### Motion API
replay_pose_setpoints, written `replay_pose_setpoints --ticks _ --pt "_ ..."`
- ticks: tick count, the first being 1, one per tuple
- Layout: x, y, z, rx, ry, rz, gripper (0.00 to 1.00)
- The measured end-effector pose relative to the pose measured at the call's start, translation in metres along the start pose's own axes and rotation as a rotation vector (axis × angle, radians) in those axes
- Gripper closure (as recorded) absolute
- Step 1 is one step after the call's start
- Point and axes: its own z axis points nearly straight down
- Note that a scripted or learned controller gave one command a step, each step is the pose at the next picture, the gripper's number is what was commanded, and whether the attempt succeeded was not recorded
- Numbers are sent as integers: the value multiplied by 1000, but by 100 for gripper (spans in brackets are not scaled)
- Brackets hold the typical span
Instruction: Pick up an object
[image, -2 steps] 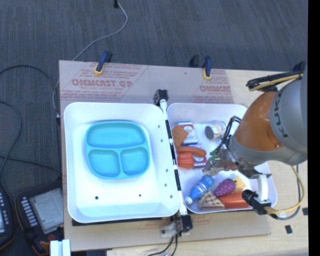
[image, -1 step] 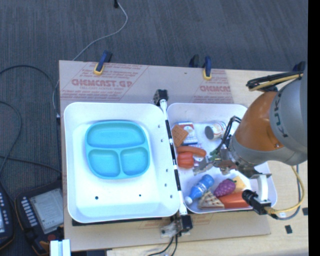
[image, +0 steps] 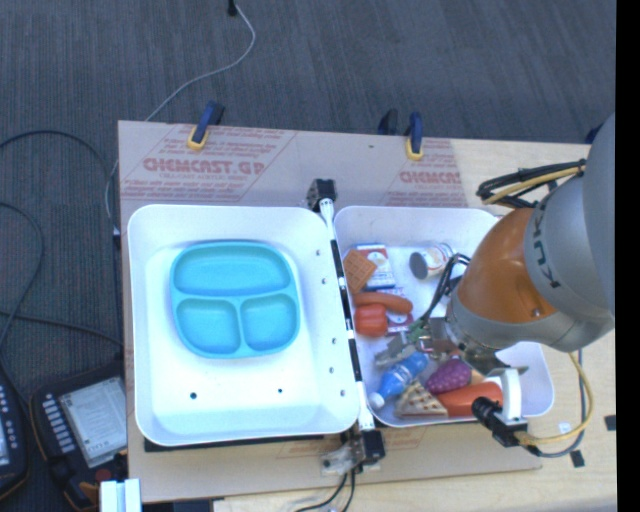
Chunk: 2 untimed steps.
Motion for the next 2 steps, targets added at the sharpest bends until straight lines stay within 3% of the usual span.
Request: replay_pose_setpoints --ticks 1,2 --pt "0 2 -11 -5 -1 1 100" --pt "0 2 -11 -4 -1 1 0"
